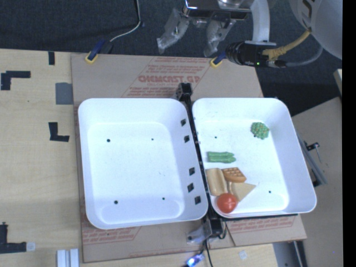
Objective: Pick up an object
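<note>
Five food pieces in the right bin, taken as landmark. Nearest its front rim: red tomato, touching tan bread pieces, a waffle and a pale wedge. Farther in, near its left wall: green pod. Toward its far right corner: green broccoli. Well beyond its far rim, raised above the surface: tool, fingers spread apart, gripping nothing.

You have a wooden bench carrying a cardboard sheet, with two white bins side by side on it.
</note>
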Controlling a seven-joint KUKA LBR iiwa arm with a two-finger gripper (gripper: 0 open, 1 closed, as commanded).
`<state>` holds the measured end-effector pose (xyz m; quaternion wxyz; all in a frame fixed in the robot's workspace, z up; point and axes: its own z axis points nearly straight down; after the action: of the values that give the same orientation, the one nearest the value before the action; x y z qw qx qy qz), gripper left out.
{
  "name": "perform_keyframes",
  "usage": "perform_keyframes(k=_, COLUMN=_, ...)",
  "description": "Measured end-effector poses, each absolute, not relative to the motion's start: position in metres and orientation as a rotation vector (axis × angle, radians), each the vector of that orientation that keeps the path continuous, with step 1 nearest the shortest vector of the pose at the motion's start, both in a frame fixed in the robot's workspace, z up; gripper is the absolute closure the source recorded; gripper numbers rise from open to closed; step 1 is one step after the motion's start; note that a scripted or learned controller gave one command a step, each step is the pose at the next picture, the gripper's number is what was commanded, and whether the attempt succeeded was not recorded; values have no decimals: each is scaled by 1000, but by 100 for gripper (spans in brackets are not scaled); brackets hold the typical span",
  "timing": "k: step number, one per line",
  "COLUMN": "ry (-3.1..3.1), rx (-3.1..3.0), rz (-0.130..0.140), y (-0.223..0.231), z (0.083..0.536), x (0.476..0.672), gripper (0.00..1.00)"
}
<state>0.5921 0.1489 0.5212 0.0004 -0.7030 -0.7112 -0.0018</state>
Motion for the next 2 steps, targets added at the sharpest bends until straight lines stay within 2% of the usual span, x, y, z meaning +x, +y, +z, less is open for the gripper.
perform_keyframes(k=1, ry=-2214, rx=-2213, rz=29, y=138, z=303, x=511, gripper=0)
perform_keyframes(k=2, ry=-2233, rx=-2209, rz=-8, y=224, z=379, x=503, gripper=0)
